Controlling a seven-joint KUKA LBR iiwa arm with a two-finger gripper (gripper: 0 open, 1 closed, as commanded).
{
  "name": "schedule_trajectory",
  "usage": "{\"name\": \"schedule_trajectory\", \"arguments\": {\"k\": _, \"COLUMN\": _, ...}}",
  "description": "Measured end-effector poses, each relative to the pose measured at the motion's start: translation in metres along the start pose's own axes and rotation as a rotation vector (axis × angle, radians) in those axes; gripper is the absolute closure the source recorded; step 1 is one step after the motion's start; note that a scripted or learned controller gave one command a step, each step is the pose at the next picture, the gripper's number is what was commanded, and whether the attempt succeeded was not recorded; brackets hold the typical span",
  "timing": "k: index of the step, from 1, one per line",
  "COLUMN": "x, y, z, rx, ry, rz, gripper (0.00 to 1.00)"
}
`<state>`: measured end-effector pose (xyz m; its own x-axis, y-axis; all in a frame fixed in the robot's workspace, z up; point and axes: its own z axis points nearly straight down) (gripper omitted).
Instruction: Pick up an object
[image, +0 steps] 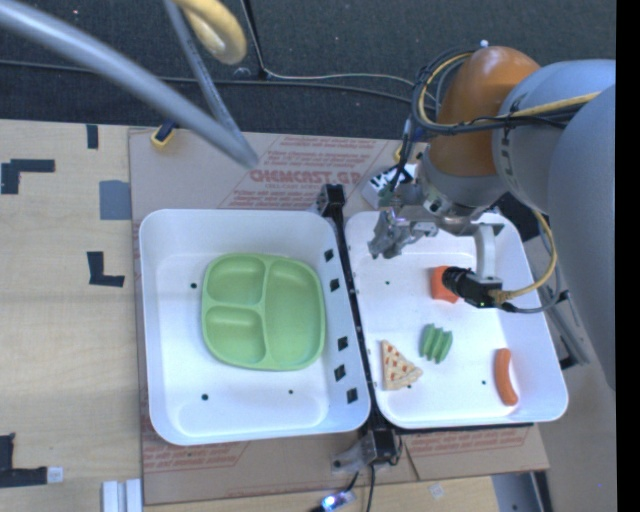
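Hovering over the far left corner of the right bin (535, 400), the gripper (385, 243) hangs low; I cannot tell its state. Toy food lies nearer: an orange block (442, 283), green beans (436, 342), a pizza slice (398, 366), a sausage (506, 377). A green divided plate (264, 310) sits in the left bin (165, 330).

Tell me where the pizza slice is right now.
The pizza slice lies in the right bin, near its front left corner, just left of the green vegetable.
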<state>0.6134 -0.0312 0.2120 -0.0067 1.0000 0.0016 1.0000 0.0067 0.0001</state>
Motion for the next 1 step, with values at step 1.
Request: {"name": "schedule_trajectory", "arguments": {"k": 1, "x": 0.0479, "y": 0.0154, "z": 0.0044, "rx": 0.001, "ry": 0.0, "rz": 0.0, "gripper": 1.0}}
